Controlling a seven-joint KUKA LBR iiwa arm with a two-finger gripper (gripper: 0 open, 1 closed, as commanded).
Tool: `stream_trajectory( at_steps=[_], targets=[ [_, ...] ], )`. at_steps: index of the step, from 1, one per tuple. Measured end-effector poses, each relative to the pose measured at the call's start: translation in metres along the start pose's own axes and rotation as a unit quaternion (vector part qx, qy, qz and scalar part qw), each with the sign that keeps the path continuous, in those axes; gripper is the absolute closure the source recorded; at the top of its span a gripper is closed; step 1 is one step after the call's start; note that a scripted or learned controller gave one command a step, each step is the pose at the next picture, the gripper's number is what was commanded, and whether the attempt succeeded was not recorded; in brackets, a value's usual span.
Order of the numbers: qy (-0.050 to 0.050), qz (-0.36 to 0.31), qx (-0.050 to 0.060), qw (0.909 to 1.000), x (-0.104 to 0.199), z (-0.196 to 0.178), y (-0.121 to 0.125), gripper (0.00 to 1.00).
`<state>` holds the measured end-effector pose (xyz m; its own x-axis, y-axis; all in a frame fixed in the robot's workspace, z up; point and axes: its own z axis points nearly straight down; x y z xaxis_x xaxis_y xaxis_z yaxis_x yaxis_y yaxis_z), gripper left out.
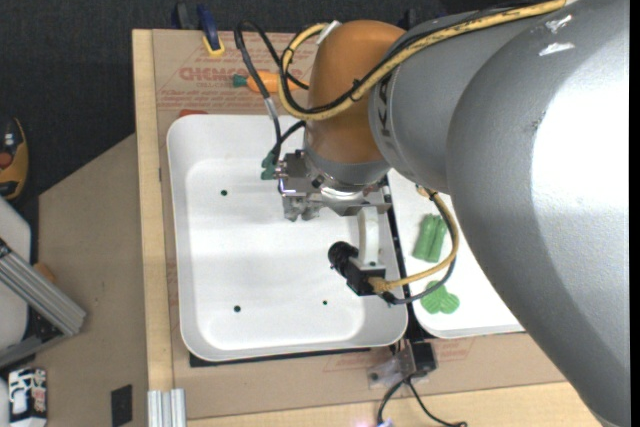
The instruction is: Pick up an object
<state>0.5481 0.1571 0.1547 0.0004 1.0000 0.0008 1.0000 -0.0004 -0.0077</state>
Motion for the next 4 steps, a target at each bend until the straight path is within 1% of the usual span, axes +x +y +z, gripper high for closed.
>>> stream_trajectory(
  at_steps=[1, 2, 3, 4],
  targets=[
    [0.001, -0.004, -0.006, 1.0, 0.072, -0.008, 0.033, 1.0],
    [0.001, 0.0, -0.002, 1.0, 0.045, -0.061, -0.046, 1.0],
    [0.0, -0.001, -0.004, 1.0, 0.069, -0.058, -0.029, 1.0],
    [0.001, -0.001, -0.004, 1.0, 0.068, -0.068, -0.029, 1.0]
  ],
)
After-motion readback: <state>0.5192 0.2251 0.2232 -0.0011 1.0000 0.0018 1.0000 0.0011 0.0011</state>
